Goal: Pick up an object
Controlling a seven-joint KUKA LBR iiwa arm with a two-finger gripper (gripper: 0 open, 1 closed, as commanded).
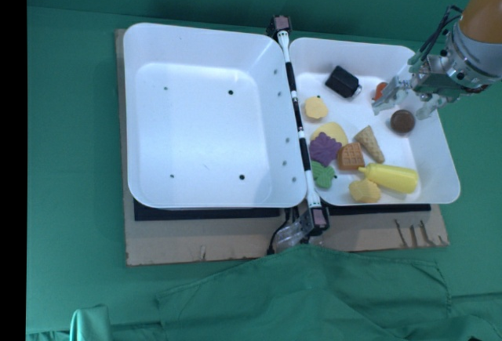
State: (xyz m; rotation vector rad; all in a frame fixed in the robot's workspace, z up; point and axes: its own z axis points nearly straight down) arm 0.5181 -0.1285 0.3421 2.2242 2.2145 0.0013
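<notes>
Hovering over the right bin (439, 175), the gripper (401, 103) has its fingers spread and nothing between them. Brown ball (402, 121) sits just below it, with a red piece (380, 88) peeking out beside the fingers.

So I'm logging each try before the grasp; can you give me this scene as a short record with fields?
arm: reaches in from the right, pincer above the right bin
nearest items: brown ball, red piece
other items in the right bin: black block, yellow bottle, cone, purple grapes
held: nothing seen
</notes>
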